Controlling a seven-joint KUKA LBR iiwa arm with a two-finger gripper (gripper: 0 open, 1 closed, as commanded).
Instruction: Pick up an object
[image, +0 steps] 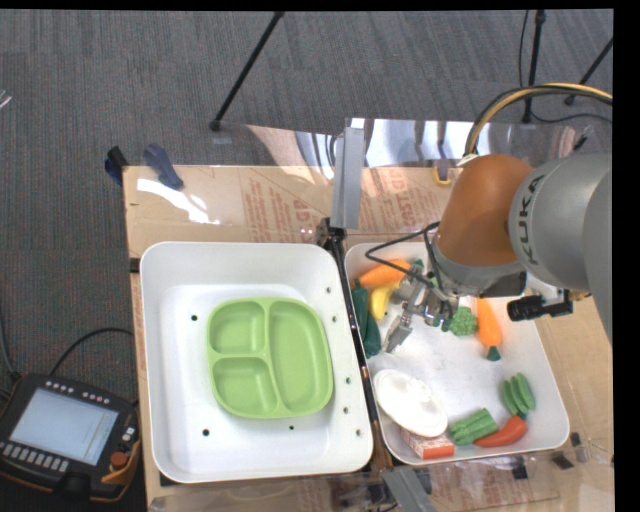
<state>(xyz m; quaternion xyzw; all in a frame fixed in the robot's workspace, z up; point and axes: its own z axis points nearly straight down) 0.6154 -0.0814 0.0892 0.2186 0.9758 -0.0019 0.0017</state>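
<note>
At the far left, off the bench, a teach pendant (68, 432) lies on the grey carpet, within an operator's reach but clear of the work; on the bench the left bin (160, 300) carries a green divided plate (270, 357) lying flat near its middle, well apart from the toy food, so it reads as a place to set things down, not a source; the right bin (555, 400) holds the pickable things, scattered loosely so that several can be reached from above; along its left wall lie a dark green vegetable (366, 325), a yellow banana (380, 300) and an orange carrot (385, 274), crowded together, while a white dish (410, 402) rests near the front with a small red-and-white piece (432, 449) touching its front edge; the gripper (410, 318) hangs over the bin's back left part, tilted, its fingers spread apart with nothing between them, just beside the banana, which seems the likeliest target, though that is a judgement; just right of the gripper sit a broccoli floret (462, 322) and a second carrot (488, 327), and nearer the front corner a green pea pod (472, 427), a red pepper (503, 432) and a green ridged vegetable (519, 394); nothing is lifted yet.
</note>
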